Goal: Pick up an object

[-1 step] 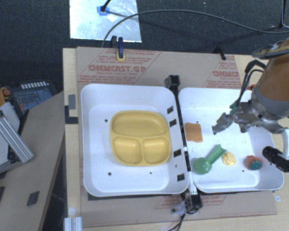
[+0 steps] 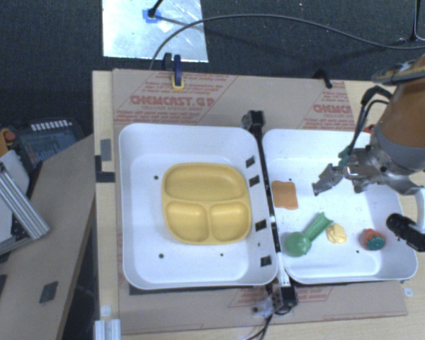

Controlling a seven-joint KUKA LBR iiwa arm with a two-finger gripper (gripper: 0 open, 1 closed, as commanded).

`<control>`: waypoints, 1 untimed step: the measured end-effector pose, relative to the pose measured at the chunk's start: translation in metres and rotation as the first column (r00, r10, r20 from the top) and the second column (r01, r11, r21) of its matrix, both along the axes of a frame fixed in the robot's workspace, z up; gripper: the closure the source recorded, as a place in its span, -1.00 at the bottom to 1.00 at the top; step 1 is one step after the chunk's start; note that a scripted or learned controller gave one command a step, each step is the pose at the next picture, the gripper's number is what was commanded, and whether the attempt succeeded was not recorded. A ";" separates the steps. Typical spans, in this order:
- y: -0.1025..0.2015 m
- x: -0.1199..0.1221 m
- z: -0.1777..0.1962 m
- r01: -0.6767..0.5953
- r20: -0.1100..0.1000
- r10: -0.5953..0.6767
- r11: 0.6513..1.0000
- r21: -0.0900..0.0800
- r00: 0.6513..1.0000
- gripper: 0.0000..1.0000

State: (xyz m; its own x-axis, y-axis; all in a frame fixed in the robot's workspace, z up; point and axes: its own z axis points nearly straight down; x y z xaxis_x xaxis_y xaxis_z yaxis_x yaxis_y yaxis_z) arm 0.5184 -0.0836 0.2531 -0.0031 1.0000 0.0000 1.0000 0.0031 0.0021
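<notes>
Several small objects lie in the right bin point(image 2: 297, 154). An orange flat slab point(image 2: 285, 195) sits by its left wall. A green club-shaped toy point(image 2: 304, 236) lies near the front, with a small yellow piece point(image 2: 336, 233) just to its right. Farther right rests a red and teal piece point(image 2: 372, 239). My gripper point(image 2: 327, 179) hangs over the middle of this bin, to the right of the orange slab and above the green toy in the picture. I see nothing held in it.
The left bin point(image 2: 138, 190) holds a yellow divided plate point(image 2: 204, 202). A black clip strip point(image 2: 263, 190) runs along the seam between the bins. The grey and orange arm point(image 2: 407, 133) covers the right bin's far right side. Cables cross the dark floor behind the bench.
</notes>
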 end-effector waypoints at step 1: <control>-0.005 -0.003 -0.061 0.003 -0.007 -0.003 1.000 0.001 1.000 -1.00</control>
